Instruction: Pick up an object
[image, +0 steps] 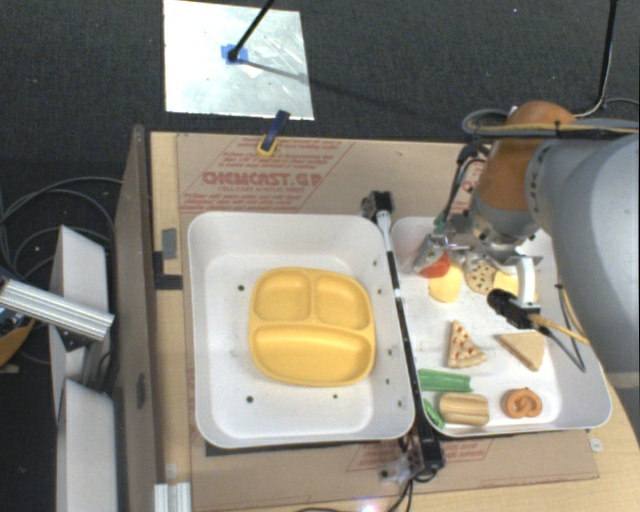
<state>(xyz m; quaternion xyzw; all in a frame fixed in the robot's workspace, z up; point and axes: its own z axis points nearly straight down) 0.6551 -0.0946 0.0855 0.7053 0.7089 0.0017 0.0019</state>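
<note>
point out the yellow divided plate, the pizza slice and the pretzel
yellow divided plate (310, 326), camera view, ridge between its compartments
pizza slice (462, 346), camera view, middle of the topping
pretzel (522, 403), camera view, its twisted centre

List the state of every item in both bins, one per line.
Yellow tray: flat in left bin, compartments bare.
Pizza slice: lying flat.
Sandwich wedge: lying flat.
Hot dog bun: lying beside green pod.
Pretzel: lying free.
Gripper: low over red piece.
</note>
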